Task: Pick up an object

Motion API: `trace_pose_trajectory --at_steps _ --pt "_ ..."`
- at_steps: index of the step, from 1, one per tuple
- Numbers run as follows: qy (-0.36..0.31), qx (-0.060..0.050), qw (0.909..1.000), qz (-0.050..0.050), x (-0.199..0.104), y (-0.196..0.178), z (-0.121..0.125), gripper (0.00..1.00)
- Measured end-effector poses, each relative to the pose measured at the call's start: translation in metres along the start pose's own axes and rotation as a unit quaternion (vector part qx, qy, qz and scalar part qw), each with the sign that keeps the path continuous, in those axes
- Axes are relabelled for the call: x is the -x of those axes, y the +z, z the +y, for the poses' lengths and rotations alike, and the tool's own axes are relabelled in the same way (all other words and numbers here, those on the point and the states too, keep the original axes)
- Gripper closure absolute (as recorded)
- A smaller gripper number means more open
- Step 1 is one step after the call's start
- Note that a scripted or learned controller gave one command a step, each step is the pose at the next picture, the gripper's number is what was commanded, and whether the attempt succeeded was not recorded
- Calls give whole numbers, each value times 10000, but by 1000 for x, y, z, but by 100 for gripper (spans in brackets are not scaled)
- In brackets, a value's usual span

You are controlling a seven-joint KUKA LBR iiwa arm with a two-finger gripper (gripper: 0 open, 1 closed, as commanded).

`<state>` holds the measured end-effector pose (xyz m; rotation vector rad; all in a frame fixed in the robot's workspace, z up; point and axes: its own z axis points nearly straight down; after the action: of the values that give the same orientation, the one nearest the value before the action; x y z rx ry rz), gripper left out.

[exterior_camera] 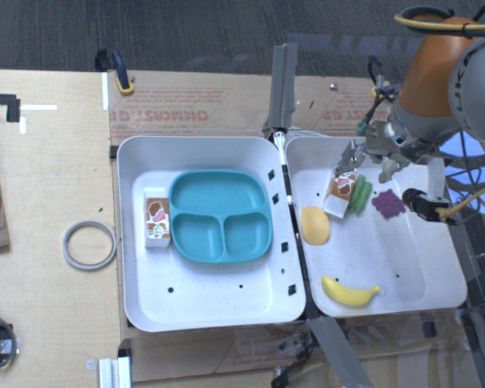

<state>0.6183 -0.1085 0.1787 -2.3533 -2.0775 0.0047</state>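
Observation:
My gripper [365,165] hangs over the far part of the right bin [436,293], its fingers apart and nothing between them. Just below it lie a small white and brown carton [339,194] and a green vegetable [360,196], side by side and touching. A purple bunch of grapes [388,204] sits to their right. Toward the bin's left wall rests a yellow-orange rounded fruit [314,225]. A banana [350,292] lies near the front wall.
The left bin [137,297] holds a teal divided plate [221,216] and a second small carton [156,219] beside it. A grey ring [90,244] lies on the bench at the left. Cables and a black fitting [424,204] hang beside the arm at the right.

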Motion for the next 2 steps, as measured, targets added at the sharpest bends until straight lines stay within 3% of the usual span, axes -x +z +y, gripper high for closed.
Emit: trace_pose_trajectory --at_steps 1,2 --pt "-160 62 9999 0 -8 82 9 0" --pt "-150 83 9999 -5 -7 70 10 100"
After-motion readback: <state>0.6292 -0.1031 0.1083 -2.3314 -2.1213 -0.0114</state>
